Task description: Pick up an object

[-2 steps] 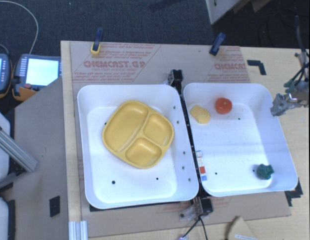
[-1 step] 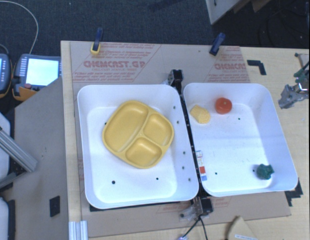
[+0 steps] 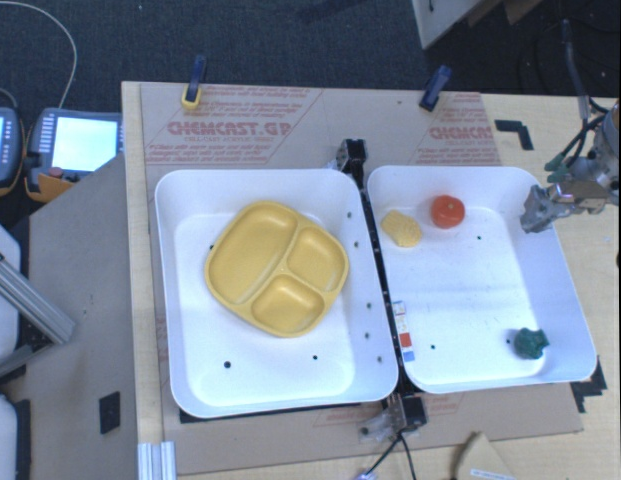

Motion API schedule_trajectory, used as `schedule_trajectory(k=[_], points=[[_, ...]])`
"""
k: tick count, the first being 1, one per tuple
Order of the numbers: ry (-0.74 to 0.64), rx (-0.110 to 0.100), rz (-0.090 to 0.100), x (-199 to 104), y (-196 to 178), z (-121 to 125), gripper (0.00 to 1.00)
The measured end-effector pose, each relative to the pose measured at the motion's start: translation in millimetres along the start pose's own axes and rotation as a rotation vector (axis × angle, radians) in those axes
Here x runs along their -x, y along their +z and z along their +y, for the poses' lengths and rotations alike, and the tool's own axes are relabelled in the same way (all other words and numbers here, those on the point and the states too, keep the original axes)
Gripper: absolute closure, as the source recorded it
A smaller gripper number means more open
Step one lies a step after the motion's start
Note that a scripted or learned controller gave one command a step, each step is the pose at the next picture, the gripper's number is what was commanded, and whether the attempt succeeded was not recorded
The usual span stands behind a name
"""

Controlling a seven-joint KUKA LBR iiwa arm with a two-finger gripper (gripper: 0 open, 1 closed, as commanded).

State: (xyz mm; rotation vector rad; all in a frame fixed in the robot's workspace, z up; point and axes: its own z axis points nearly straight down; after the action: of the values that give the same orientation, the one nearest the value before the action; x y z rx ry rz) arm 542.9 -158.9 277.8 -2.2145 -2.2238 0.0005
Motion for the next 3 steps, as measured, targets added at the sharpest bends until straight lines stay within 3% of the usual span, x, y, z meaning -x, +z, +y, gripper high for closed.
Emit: schedule_trajectory(k=[3], points=[[-0.001,-0.001,0.000,-151.7,47.0,-9.7,1.00]])
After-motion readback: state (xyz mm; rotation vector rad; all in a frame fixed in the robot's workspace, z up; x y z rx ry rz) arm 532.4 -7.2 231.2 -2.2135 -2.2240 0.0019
